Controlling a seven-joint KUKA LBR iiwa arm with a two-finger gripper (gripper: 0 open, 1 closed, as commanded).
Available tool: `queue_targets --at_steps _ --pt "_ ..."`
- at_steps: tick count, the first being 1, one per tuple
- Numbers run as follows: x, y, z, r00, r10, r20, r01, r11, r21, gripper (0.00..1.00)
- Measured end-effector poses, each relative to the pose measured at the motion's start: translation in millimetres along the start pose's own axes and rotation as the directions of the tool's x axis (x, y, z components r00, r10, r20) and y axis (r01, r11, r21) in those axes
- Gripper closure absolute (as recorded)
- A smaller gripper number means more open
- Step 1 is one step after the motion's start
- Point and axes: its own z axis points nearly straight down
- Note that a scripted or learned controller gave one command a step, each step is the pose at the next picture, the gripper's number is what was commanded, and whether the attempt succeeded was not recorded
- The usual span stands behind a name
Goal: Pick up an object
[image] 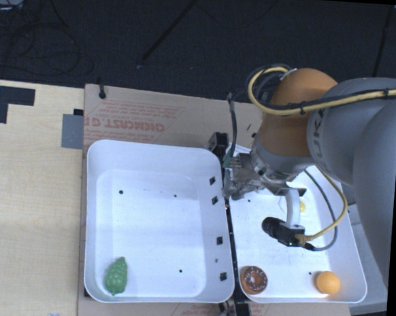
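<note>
nearest the bottom edge of the frame, in the right bin (351,295), lie two things i could take: a brown round piece like a small doughnut (253,279) in the lower left corner of that bin, tight against the divider, and an orange ball (327,283) in its lower right corner. the two are well apart, with bare white floor between them.

in the left bin (94,180), at the lower left of the frame, a green lumpy object (116,275) rests against the near wall, its long axis running roughly up and down the picture.

further up, my gripper (239,181) hangs over the upper left part of the right bin, just beside the divider. the wrist and a tangle of cable crowd it, so i cannot tell how its working end stands or whether anything is in it; nothing shows there that i would call held.

what matters for the next move, as i judge it: the doughnut lies almost straight down the frame from me, along the divider, and is the closest of the three. the ball sits down and to the right, further off. the green object is across the divider, down and far left. the doughnut's closeness to the wall may leave little room on that side.
</note>
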Motion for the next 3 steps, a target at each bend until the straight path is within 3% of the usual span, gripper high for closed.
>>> queue_targets --at_steps 1,2,3 --pt "98 -17 -82 1.000 -0.010 -0.003 0.010 1.000 -0.012 1.00" --pt "157 10 -26 1.000 -0.004 0.001 0.004 1.000 -0.003 1.00" --pt "228 25 -26 1.000 -0.006 0.000 0.006 1.000 -0.006 1.00"
